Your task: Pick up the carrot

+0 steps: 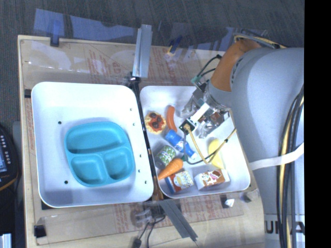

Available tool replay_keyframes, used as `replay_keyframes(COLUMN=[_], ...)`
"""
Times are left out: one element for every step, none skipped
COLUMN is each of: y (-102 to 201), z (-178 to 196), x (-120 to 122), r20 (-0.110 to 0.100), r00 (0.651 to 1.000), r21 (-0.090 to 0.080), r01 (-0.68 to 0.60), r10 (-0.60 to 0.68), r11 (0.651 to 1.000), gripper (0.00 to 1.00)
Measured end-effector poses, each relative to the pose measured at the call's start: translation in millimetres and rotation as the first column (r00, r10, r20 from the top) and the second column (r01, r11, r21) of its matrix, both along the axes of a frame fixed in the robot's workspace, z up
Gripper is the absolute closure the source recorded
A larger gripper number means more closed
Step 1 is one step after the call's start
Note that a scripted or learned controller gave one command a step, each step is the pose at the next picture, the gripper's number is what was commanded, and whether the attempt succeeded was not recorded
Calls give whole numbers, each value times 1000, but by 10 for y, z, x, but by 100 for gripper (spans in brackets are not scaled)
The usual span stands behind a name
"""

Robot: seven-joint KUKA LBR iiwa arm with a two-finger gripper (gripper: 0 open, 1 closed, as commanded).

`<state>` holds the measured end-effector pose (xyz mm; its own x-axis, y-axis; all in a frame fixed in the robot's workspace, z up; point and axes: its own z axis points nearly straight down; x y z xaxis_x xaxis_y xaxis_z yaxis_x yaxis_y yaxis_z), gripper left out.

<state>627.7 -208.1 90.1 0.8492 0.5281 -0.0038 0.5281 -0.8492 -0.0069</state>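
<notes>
1. Carrot (171, 168) lies on its side near the front of the right bin (239, 175), its thick end pointing toward the bin's middle and its tip toward the wall shared with the left bin (41, 138).

2. Neighbours crowd it: a green item (165, 154) just behind, a small printed pack (182, 180) touching or nearly touching its front side, and a second boxed pack (212, 178) further right.

3. From my remote seat I see the end effector (202, 119) over the back half of the right bin, above a blue item (176, 138) and well apart from the carrot; I cannot tell whether it is spread or pressed together, as cables and brackets mask it.

4. A red-orange pepper-like piece (170, 118) sits near the end effector. I judge it the likeliest wrong pick, given its colour.

5. To do the reach well, I would bring the arm forward and left until centred over the carrot's thicker half, turn the wrist so the close runs across the narrow width, and descend straight, keeping off the printed pack and bin wall.

6. The blue tray (98, 151) in the left bin plays no part.
</notes>
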Motion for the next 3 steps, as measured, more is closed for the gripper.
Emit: replay_keyframes(y=[445,465,489], z=[769,857,2271], x=[200,204,41], r20=[5,2,5], r00=[972,974,940], r21=[-3,-1,-3], r01=[233,226,341], r10=[-233,-226,-341], r11=[972,974,940], gripper=[0,100,100])
